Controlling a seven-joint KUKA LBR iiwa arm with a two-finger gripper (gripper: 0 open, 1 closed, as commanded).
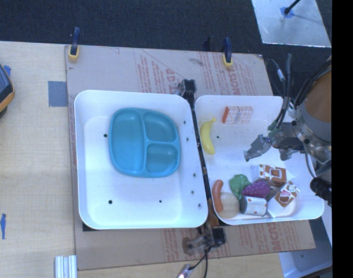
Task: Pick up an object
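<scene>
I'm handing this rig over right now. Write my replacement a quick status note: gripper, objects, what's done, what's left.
Gripper: over the right bin, above bare floor, nothing between its fingers.
Right bin holds: banana by the left wall, orange carton near the far side, and a near-side cluster: sausage, green vegetable, grapes.
Left bin holds the blue divided plate.
Done: nothing picked yet.
Left: pick any one object.

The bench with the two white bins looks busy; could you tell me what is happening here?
A grey arm reaches in from the right, its gripper over the right bin with nothing between its fingers. That bin holds a banana, an orange box and a cluster of toy food near the front, including purple grapes. The left bin holds a blue divided plate. Nothing has been picked up yet.
</scene>
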